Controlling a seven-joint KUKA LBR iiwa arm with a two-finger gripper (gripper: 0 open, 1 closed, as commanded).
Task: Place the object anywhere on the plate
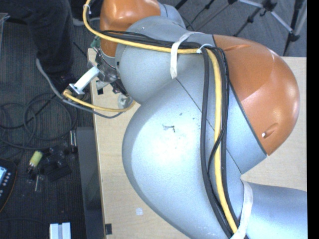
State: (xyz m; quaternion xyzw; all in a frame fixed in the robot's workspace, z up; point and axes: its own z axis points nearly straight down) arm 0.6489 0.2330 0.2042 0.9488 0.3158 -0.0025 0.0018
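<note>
Arm [199, 133] of mine covers the tabletop [112, 148]; toward ten o'clock sits my claw [107, 83], state untellable. Object's weight, stiffness and hold point cannot be judged.

Honestly can't spot any readable text, logo or number anywhere, not even on the arm [199, 133].

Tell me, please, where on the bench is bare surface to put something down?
Bare bench shows in a strip between the arm and the bench's left edge, and in a patch at the right, under the arm's orange joint. The top left corner is crowded with the yellow cable and a white fitting.
</note>
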